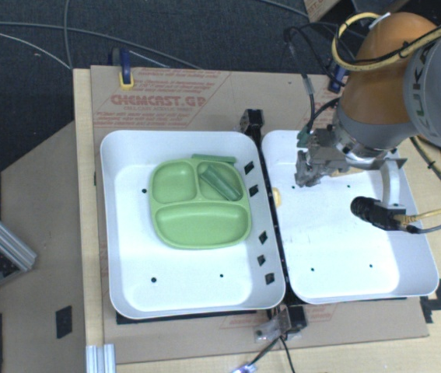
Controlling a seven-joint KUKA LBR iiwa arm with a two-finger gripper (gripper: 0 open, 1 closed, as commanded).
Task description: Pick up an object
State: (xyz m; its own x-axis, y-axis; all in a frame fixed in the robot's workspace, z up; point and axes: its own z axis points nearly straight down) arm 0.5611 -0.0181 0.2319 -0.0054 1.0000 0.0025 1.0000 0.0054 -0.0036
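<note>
Left bin (127, 270) holds the only clear pick target: a green divided plate (199, 204) lying flat near the bin's middle, slightly toward the far side, with bare white floor around it on the near and left sides. A darker green piece (220, 179) lies in the plate's upper right compartment, tilted, partly on the plate rim; what it is, can't tell. Plate lies flat and low, so its rim is likely the only grippable edge, which makes it an awkward grasp from above. Divider strip (263, 208) with black markers runs between the two bins, with a small yellowish spot (277, 198) just beside it on the right-bin side, too small to identify. Right bin (344, 278) shows bare floor in its near half. The gripper (307, 176) hangs over the right bin's far left corner, close to the divider, pointing down, well apart from the plate. Whether the claw is released or clenched, cannot tell; nothing is visible in it. The arm's orange band (387, 61) and grey wrist sit above the bin's far right, since the arm reaches in from that side. Black cable fitting (372, 210) hangs off the arm over the right bin. Judgement: pick not yet made; the arm would need to cross the divider to reach the plate.
</note>
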